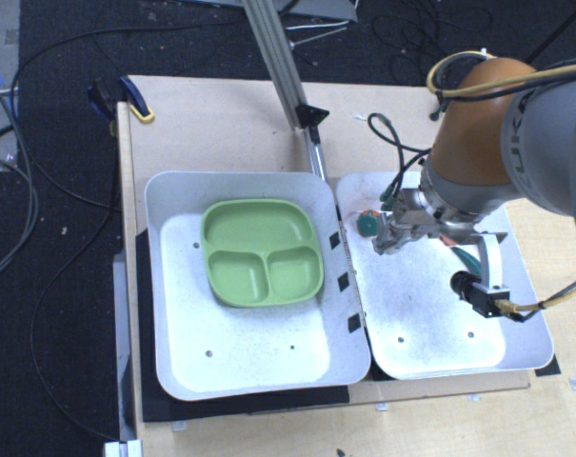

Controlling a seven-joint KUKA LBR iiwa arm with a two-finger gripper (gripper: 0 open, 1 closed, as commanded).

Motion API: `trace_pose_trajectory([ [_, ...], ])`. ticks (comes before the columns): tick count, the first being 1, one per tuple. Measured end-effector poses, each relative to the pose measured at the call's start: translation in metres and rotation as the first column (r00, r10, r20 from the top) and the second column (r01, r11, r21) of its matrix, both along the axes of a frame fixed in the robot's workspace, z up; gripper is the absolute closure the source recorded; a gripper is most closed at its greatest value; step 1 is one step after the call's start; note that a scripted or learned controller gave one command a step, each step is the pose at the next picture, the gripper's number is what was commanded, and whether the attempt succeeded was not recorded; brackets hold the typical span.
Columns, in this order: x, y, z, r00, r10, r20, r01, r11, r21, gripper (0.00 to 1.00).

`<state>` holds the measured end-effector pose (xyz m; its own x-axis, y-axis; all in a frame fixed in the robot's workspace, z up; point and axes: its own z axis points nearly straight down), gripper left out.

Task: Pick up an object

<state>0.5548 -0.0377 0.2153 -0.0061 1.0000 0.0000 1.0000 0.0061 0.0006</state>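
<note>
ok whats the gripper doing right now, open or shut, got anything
Gripper: low over the right bin, next to a small teal object; open or shut cannot be told, and no grasp is visible.

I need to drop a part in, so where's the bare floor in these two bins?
Left bin: bare below the green plate, toward the near rim. Right bin: bare in its near half, around the two screws. Crowded at its far end, under the gripper and small teal object.

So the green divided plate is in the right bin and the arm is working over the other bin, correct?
Not quite. The camera view shows the green divided plate lying in the left bin, not the right one. The arm is over the other bin, the right bin, with its end effector low near a small teal object.
</note>
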Motion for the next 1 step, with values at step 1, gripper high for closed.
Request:
trace_pose_trajectory([
  [1, 0.0249, 0.0578, 0.0066, 1.000, 0.002, 0.003, -0.002, 1.000, 0.001, 1.00],
])
